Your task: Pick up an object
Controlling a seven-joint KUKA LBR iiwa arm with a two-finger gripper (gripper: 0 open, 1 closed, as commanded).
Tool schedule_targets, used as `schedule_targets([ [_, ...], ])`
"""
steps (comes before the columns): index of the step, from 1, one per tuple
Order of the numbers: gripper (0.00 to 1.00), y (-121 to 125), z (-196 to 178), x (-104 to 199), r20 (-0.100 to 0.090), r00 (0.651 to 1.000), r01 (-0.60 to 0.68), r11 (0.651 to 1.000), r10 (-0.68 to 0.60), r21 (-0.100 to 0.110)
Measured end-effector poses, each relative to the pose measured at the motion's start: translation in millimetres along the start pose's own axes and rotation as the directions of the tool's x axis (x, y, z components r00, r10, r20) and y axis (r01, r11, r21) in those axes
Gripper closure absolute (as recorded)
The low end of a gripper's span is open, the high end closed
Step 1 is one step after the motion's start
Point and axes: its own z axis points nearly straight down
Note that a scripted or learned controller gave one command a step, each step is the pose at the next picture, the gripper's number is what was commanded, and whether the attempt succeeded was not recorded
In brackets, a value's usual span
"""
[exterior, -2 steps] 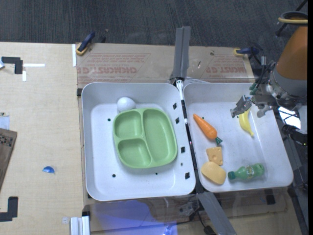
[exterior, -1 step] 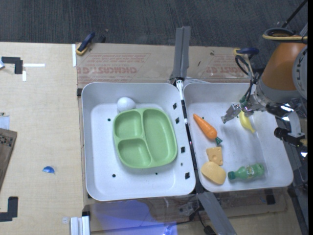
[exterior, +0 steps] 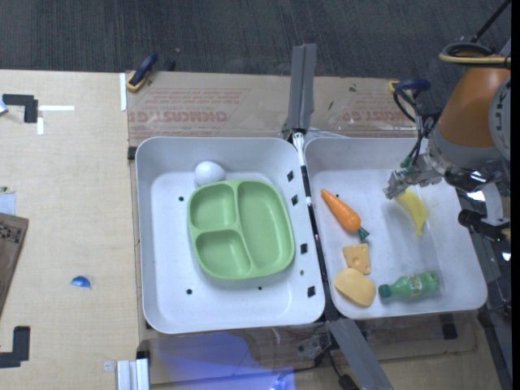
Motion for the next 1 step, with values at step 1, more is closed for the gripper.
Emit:
schedule_targets([
  [1, 1.0, -48.0, 13.6, -36.6, -0.01, 0.999, 0.043, 0.999, -0.043, 0.021],
])
